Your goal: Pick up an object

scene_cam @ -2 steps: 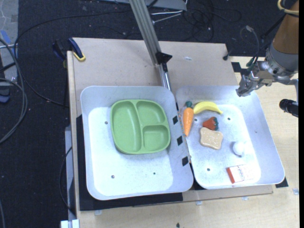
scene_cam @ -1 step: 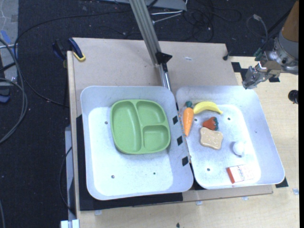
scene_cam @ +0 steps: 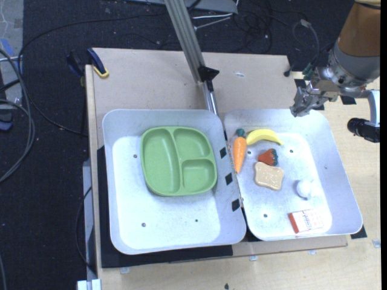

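Note:
The right bin (scene_cam: 338, 180) holds an orange carrot (scene_cam: 239, 153), a yellow banana (scene_cam: 263, 138), a red strawberry (scene_cam: 268, 157), a slice of toast (scene_cam: 268, 176), a white egg (scene_cam: 303, 188) and a small red and white box (scene_cam: 307, 221). My gripper (scene_cam: 300, 106) hangs above the bin's far right corner, well clear of all of them, with nothing seen in it.
The left bin (scene_cam: 121, 210) carries a green sectioned plate (scene_cam: 179, 161). A slanted metal pole (scene_cam: 187, 32) runs down to the gap between the bins. The wooden bench (scene_cam: 145, 77) lies behind both bins.

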`<state>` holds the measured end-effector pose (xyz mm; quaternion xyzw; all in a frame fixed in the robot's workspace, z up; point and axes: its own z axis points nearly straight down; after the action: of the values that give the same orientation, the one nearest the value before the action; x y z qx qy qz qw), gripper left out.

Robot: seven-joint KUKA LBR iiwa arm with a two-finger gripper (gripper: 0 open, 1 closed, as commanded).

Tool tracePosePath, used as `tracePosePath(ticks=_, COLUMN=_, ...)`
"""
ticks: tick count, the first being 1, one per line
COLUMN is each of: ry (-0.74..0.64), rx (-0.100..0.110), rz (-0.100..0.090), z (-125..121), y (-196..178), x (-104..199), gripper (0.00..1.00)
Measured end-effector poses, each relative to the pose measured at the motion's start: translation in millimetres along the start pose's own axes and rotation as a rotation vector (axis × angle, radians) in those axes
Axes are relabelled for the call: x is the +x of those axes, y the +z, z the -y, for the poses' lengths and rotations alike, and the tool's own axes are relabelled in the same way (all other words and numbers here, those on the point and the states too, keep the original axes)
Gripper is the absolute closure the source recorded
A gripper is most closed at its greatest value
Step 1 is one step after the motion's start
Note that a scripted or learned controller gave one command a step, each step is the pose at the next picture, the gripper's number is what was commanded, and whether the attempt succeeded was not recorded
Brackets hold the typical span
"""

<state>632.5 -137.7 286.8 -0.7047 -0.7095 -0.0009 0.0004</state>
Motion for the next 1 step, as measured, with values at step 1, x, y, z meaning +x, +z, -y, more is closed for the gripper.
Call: tracePosePath(ticks=1, ry=-0.001, rx=0.001, rz=0.001, z=11.4, y=-1.6, x=50.9, gripper=1.00)
